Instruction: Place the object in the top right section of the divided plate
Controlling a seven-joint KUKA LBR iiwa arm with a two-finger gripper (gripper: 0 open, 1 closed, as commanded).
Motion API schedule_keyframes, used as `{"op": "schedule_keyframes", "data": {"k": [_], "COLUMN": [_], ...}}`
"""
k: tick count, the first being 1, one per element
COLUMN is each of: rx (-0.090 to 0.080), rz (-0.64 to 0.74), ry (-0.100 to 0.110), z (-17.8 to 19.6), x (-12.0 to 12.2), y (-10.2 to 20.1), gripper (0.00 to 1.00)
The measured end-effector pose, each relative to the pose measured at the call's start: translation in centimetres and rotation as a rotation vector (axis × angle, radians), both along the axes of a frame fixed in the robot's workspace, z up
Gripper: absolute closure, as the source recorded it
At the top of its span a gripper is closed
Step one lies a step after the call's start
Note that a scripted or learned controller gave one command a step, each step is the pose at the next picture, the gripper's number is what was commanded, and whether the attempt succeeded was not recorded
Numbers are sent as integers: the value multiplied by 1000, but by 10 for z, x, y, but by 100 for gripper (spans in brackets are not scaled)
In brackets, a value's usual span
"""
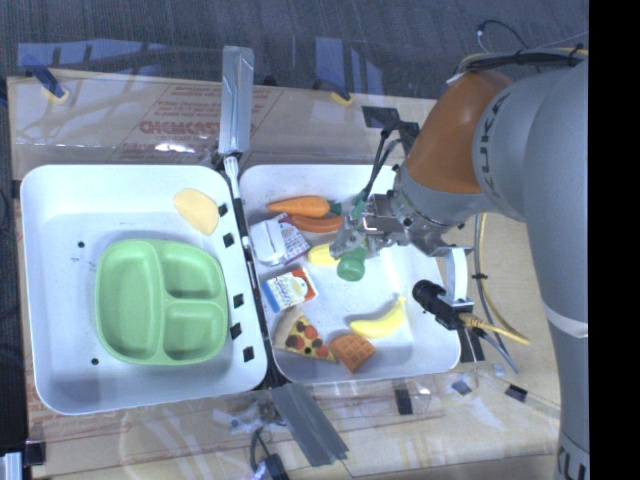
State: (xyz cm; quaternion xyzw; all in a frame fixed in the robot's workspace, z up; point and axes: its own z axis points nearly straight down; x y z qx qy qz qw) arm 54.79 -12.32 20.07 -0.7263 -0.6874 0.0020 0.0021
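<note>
Camera view: two white bins are seen side by side on the tabletop [528, 360]; the left bin [50, 353] holds a green divided plate [106, 303], which is laid flat near the bin's middle, with one long section on its left and two smaller sections on its right; nothing is seen lying in the plate's top right section [193, 269]; a pale yellow piece [197, 210] is set just above the plate, near the wall shared with the other bin, apart from the plate's rim.

The right bin [432, 346] is crowded with toy food; a carrot [300, 206] is laid along its upper part, with a second orange piece [318, 224] just below it; a white packet [274, 240] and a small carton [291, 288] are placed near the left wall; a pizza slice [300, 337] and a waffle [352, 352] are found at the lower edge, touching or nearly so; a banana [381, 318] is set just above and right of the waffle.

The arm [480, 158] is reached in from the right and is bent down over the right bin's middle; the jaws are positioned directly above a green object [350, 266], which sits at their tip, with a small yellow piece [322, 256] just to its left; whether the green object is gripped or merely lying beneath cannot be told, and the width of the jaws cannot be told either; the green object is thus in the right bin, well apart from the plate.
</note>
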Motion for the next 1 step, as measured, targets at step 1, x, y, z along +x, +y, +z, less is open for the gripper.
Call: {"op": "schedule_keyframes", "data": {"k": [1], "rx": [-2], "rz": [-248], "ry": [6], "z": [-13], "x": [-44], "y": [119], "gripper": [100]}}
